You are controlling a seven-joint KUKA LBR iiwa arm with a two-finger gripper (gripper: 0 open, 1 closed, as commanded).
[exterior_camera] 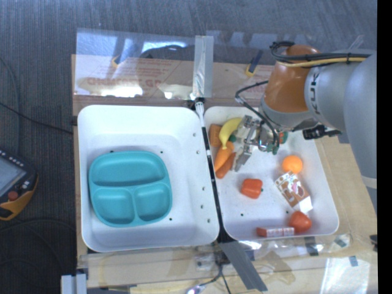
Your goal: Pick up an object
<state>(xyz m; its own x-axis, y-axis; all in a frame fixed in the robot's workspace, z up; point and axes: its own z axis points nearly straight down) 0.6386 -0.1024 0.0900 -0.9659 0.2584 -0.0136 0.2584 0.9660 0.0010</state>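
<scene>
My gripper hangs low over the upper left part of the right bin, with the orange-banded wrist behind it to the right. Its fingers stand open with nothing between them. Just left of them lie a yellow banana and two carrots: one touches the lower fingertip, the other rests against the bin's left wall. Further down the bin are a red pepper, an orange, a snack packet, a red tomato and a red tube.
The left bin holds a teal divided plate. A raised rim separates the two bins. The arm's grey body fills the upper right, and cables loop above the wrist.
</scene>
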